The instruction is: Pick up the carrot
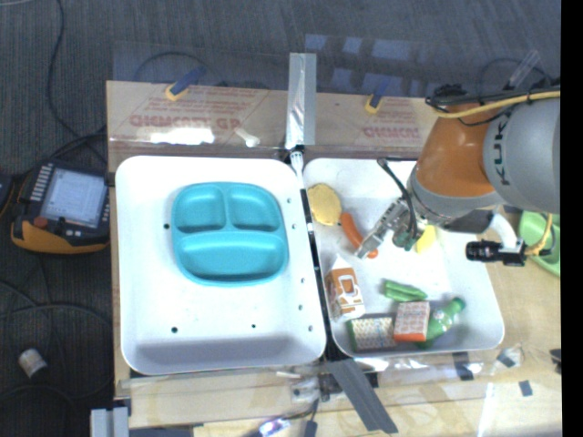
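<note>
The carrot (pixel 350 227), small and orange, lies in the upper left part of the right bin (pixel 483 321), just right of a tan round item (pixel 324 203). My gripper (pixel 384 238) reaches down into that bin from the right and is low over the floor. Its fingers look open, and the left fingertip (pixel 369 246) sits right beside the carrot's lower end. Nothing shows between the fingers. The carrot rests on the bin floor.
A yellow piece (pixel 422 238) lies by the gripper's right side. Toward the front of the right bin are an orange-and-white carton (pixel 344 290), a green pod (pixel 404 290), a green bottle (pixel 446 315) and two small boxes (pixel 390 327). The left bin (pixel 146 335) holds a teal divided plate (pixel 228 230).
</note>
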